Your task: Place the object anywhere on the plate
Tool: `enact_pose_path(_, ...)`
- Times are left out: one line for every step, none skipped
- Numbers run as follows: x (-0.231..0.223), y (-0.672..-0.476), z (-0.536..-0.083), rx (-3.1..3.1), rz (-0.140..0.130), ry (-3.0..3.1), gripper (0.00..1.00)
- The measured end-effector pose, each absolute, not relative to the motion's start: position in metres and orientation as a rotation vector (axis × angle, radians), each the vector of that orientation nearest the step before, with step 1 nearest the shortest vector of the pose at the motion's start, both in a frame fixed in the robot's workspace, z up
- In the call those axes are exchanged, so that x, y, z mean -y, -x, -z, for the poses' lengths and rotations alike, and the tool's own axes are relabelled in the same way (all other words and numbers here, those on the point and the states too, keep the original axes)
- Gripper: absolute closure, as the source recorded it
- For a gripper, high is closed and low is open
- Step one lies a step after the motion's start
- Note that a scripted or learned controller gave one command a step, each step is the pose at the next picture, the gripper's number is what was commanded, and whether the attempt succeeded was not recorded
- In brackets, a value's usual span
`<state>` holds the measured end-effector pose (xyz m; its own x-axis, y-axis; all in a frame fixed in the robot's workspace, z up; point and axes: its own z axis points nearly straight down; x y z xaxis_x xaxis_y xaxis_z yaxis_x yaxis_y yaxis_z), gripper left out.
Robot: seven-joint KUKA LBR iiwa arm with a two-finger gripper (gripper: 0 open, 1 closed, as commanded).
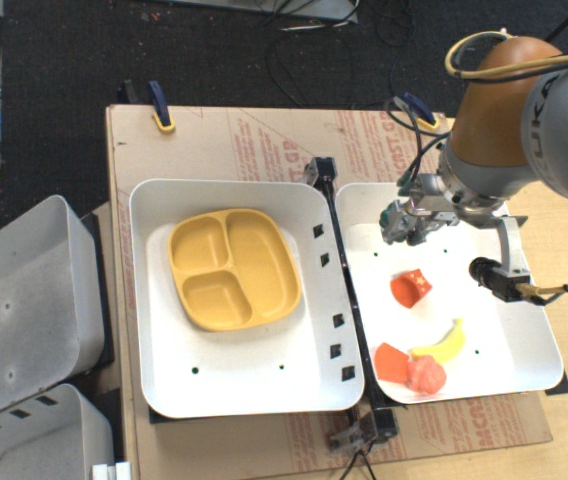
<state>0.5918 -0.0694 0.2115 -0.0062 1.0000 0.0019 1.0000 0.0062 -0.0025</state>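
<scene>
Cardboard-covered table [224,138] carries both bins; gripper [406,222] hovers above the red block [410,287], finger state unclear; descend straight, centred, before closing.

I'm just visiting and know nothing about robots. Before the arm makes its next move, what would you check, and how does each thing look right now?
1. Yellow three-compartment plastic plate sits flat in the left white bin: ok.
2. Plate's compartments free to receive something: ok.
3. Objects within the right white bin: a red block, a yellow banana-shaped toy, a flat orange-red piece and a pink lump: ok.
4. Gripper hangs over the right bin's far left part, away from the objects: ok.
5. Something held in the gripper: cannot tell.
6. Banana toy, flat piece and pink lump crowd together, awkward for a clean grab: not ok.
</scene>
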Motion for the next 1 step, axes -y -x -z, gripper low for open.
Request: enact_pose_path(0.0176, -0.5787, -0.2081, 2.228, 0.000, 2.211, 1.00)
